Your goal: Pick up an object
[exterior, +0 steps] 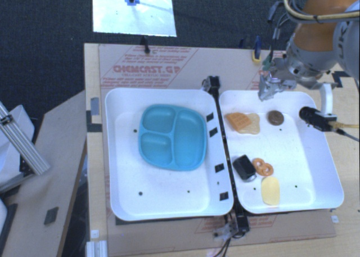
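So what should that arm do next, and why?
Probably drop straight down a little. The gripper hangs at the far edge of the right bin, just above the small brown round piece, the nearest thing to grab; nothing is held yet.

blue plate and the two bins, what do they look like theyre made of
The blue plate looks like moulded plastic: even turquoise colour, three rounded compartments, a soft matt sheen. The left bin and right bin look like thin formed white plastic, smooth and slightly glossy, with rounded corners and shallow walls. This is judged by look alone.
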